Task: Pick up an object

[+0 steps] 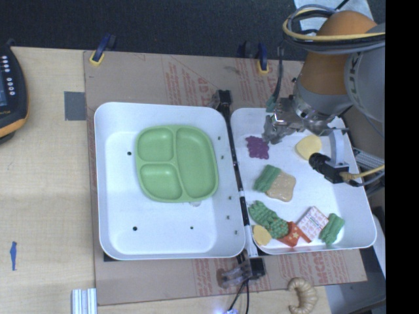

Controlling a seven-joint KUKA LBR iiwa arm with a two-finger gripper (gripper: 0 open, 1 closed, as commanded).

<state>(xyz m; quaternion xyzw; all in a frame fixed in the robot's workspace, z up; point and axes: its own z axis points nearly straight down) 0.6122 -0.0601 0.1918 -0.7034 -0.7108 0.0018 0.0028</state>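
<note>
One fixed camera looks down aslant on both white bins (108, 175) from above.

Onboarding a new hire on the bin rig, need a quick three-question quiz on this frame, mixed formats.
1. True or false: the green divided plate lies in the left bin.
2. The end effector hovers nearest which item? A) purple grapes B) red-and-white packet C) green plate
3. Fill in: the plate has ___ compartments.

Key: 1 true; 2 A; 3 three.
</note>
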